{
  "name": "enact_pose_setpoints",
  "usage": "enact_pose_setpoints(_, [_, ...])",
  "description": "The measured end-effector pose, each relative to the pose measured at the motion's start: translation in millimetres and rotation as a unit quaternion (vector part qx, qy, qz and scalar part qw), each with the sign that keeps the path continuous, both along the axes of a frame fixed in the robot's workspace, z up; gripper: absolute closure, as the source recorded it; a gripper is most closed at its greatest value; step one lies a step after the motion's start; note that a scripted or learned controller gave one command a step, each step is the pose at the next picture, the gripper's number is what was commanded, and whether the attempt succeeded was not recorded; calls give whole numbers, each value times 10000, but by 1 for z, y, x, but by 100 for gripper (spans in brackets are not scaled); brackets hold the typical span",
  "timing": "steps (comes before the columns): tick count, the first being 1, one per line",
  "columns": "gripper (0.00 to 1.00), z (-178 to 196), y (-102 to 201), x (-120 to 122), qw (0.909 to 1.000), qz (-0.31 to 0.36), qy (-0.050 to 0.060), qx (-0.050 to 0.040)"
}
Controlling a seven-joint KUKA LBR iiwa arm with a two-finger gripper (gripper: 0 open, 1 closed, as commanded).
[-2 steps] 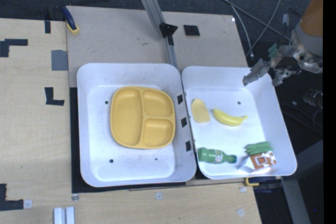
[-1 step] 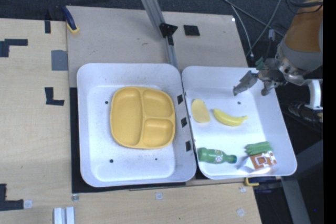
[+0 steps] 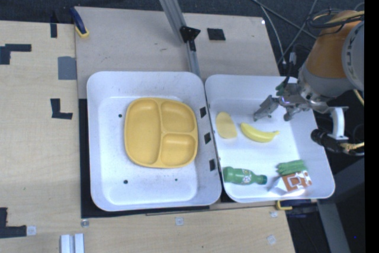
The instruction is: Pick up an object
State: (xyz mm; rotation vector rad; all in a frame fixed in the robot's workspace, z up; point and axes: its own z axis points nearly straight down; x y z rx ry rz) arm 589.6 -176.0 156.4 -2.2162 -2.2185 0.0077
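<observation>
The right bin (image 3: pixel 237 89) holds a yellow banana (image 3: pixel 259 133), a pale yellow slice-shaped piece (image 3: pixel 225 125), a green bottle (image 3: pixel 243 175) lying on its side, and a small pack in green, orange and white (image 3: pixel 291 176) at the front right. My gripper (image 3: pixel 277 109) hangs over the bin's back right part, just up and right of the banana. Its two fingers are spread apart with nothing between them.
The left bin (image 3: pixel 106 92) carries a yellow divided plate (image 3: pixel 160 131). A slanted metal pole (image 3: pixel 172 0) rises behind the bins, and cables trail across the back right. The grey and orange arm (image 3: pixel 334 56) enters from the right edge.
</observation>
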Motion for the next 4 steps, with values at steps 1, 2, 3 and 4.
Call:
enact_pose_setpoints(1, [0,-50,6,7,10000,5,-11,-3])
enact_pose_setpoints(2, [100,-37,6,8,10000,9,-24,-6])
enact_pose_setpoints(3, [100,6,3,10,10000,1,-51,-8])
enact_pose_setpoints(4, [100,67,-2,16,10000,1,-62,-12])
